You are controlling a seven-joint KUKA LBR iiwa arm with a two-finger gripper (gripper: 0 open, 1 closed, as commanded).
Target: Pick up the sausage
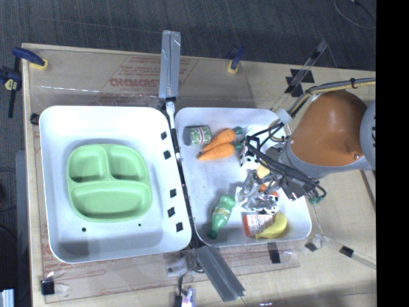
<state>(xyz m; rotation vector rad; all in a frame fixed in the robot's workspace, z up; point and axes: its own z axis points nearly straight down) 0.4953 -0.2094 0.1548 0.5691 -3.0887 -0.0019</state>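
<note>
Sits low in the near right part of the right shallow white bin (pixel 208 181): two-finger gripper (pixel 258 189) under the grey arm's orange band (pixel 326 130), wrapped in black cables. Cannot tell whether spread or pressed together; too cluttered and glinting there. Cannot place the sausage with certainty either; judged to lie hidden under or just beside the gripper, among the crowded items. Nothing visibly lifted or gripped, so pick judged not yet done: grasp, close and lift all left.

Crowds the gripper on the near side: yellow banana (pixel 276 226) touching a red-and-white labelled container (pixel 255 222), both close to the bin's near wall. Lies just left of those, tilted: green plastic bottle (pixel 222 212). Farther off, near the far wall: two orange carrots (pixel 217 144) side by side, next to a small green-labelled can (pixel 198 134). Leaves open floor mainly in the bin's left middle, between carrots and bottle. Little room to the right and near, with walls close. Holds only a green sectioned plastic plate (pixel 108 181), well apart: left white bin (pixel 51 229).
</note>
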